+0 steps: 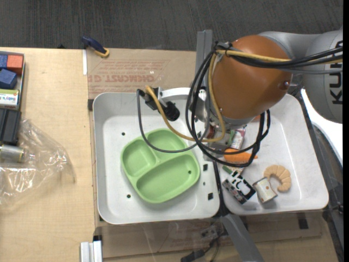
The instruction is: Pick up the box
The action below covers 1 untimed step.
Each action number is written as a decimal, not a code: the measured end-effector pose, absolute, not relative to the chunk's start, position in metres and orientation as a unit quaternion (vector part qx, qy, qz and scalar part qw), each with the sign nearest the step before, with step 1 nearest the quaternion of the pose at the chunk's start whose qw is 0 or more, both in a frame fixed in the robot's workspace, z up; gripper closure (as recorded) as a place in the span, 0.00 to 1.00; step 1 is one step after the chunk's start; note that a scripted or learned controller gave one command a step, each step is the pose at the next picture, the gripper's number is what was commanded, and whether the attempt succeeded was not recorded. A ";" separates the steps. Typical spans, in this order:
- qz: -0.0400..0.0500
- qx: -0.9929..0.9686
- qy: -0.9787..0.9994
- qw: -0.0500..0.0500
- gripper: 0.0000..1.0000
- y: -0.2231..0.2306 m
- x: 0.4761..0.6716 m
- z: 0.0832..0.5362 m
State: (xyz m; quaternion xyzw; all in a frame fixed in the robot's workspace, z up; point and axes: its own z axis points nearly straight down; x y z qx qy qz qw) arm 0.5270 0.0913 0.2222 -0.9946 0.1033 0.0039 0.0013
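A small box [236,138] with red and green print lies in the right bin [311,162], mostly hidden under my arm. The gripper [217,131] hangs straight down over the inner edge of the right bin, right beside that box. The orange wrist band [248,75] and a bundle of black cables cover it from above. Whether it touches the box is hidden.
A green divided plate [161,165] sits in the left bin [109,146]. The right bin also holds an orange carrot [240,158], a croissant [279,177], a small white block [265,190] and a black-and-white packet [238,187]. Blocks and a plastic bag [30,152] lie on the bench at left.
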 end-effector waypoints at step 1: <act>0.004 -0.995 0.104 0.001 0.00 0.091 0.527 0.222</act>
